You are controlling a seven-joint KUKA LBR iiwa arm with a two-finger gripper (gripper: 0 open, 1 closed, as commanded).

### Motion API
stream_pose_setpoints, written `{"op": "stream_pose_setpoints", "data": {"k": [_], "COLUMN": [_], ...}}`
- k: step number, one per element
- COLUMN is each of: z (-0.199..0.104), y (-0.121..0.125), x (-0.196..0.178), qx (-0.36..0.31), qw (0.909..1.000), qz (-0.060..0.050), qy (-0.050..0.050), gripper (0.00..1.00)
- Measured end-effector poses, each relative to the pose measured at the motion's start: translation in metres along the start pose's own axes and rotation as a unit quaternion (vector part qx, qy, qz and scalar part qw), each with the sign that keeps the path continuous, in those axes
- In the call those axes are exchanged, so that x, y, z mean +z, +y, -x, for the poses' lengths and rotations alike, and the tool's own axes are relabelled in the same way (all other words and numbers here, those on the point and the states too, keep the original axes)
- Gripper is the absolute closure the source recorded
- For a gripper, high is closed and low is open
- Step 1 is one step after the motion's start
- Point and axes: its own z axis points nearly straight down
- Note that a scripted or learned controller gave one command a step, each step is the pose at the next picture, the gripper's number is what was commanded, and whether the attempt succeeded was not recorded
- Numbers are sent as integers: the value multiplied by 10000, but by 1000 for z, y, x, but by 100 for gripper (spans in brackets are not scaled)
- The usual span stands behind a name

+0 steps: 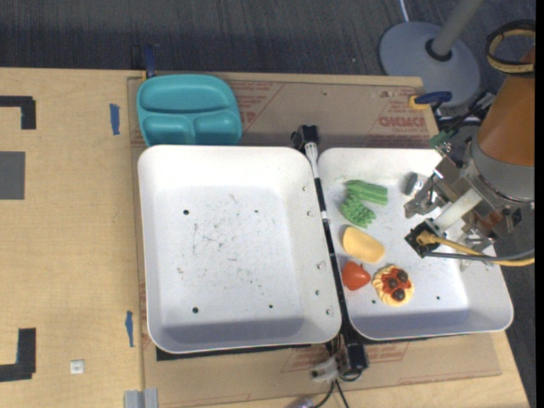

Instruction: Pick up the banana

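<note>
tabletop point(68, 228): tan board, blue tape marks near its left side, two white bins side by side on it

left bin point(229, 228): the larger one, scuffed white floor with a few dark dots; its right rim touches the right bin's left rim

right bin point(442, 308): holds all the small items, clustered in its left half; its right half shows bare white floor along the near rim

arm point(510, 134): grey with orange band, comes in over the right bin's right rim

teal tray point(189, 109): divided, on the tabletop just behind the left bin's far rim

grey round base point(429, 53): on the floor beyond the tabletop's far right corner, pole rising from it

tool point(422, 192): over the right bin's upper middle, metal parts pointing left; cannot tell whether it is open or closed; nothing seen gripped

green pieces: one point(367, 192) near the far rim, a second point(358, 214) just in front of it, both to the left of the tool

banana point(363, 245): yellow, lying on the bin floor near the left rim, left of the tool and nearer the camera, apart from it with bare floor between; the second green piece just behind it, red piece just in front

tart point(393, 285): round, dark berries on top, in front and right of the banana

red piece point(355, 274): beside the tart, close to the left rim
</note>
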Motion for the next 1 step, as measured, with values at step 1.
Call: {"op": "stream_pose_setpoints", "data": {"k": [1], "z": [-32], "y": [-52], "x": [95], "qx": [-1650], "qw": [9863], "qz": [-23], "qy": [-14], "gripper": [0]}}
